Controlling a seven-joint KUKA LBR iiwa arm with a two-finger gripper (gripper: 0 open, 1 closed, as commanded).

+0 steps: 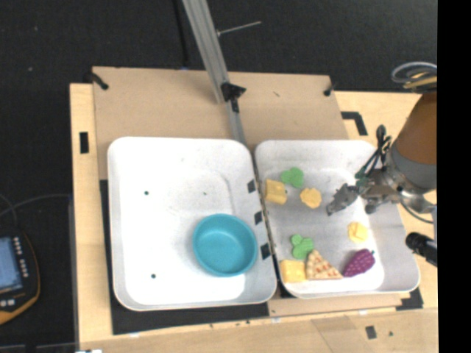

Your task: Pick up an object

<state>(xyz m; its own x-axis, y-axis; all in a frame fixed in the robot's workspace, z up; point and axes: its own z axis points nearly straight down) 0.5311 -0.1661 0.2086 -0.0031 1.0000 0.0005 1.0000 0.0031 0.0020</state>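
My gripper (356, 202) hangs over the right bin (331, 153), near its right side, with its fingers spread open and nothing between them. Just left of it lies an orange-yellow piece (311, 197). A small yellow piece (358, 232) sits right below it. Further left lie a yellow cube (276, 191) and a green piece (293, 176). Along the bin's front edge are a green clover shape (300, 245), a yellow block (293, 271), a waffle-like triangle (321, 266) and purple grapes (358, 262).
The left bin (147, 175) holds a blue bowl (222, 244) near its front right corner. A grey pole (210, 46) slants up from between the bins at the back. A handheld device (13, 271) lies off the bench at far left.
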